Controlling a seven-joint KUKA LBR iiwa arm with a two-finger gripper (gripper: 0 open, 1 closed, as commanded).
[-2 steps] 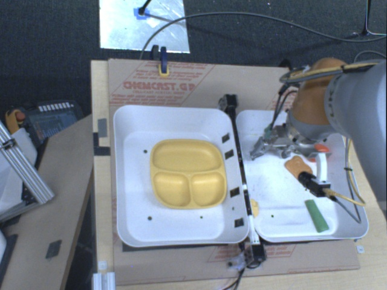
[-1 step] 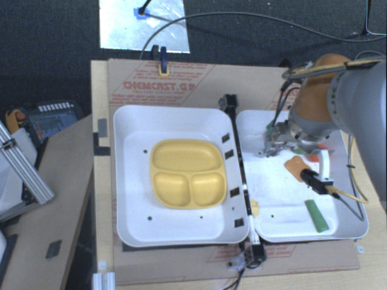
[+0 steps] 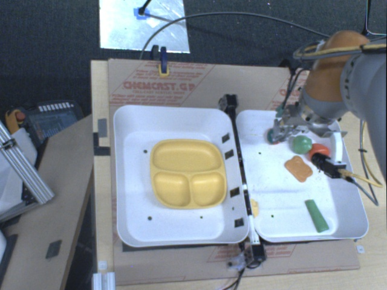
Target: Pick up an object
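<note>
From above, the grey arm with its orange band reaches in from the right and has its two-finger gripper (image 3: 284,129) down low in the far part of the right white bin (image 3: 266,225) — whether its fingers are spread or closed I cannot tell, the wrist hides them. Just beside it sits a small round green object (image 3: 300,143), with an orange-red piece (image 3: 319,152) next to that and a flat tan-orange wedge (image 3: 299,168) nearer the middle; a green rectangular block (image 3: 315,215) lies well apart toward the near corner. The gripper looks lined up over that far cluster, likely the pick target. The left white bin (image 3: 130,216) holds a yellow three-compartment plastic tray (image 3: 186,172) lying flat. Both bins rest on a brown cardboard sheet (image 3: 193,77) over the bench — dark floor behind, cables trailing, a shiny metal plate (image 3: 121,23) beyond
</note>
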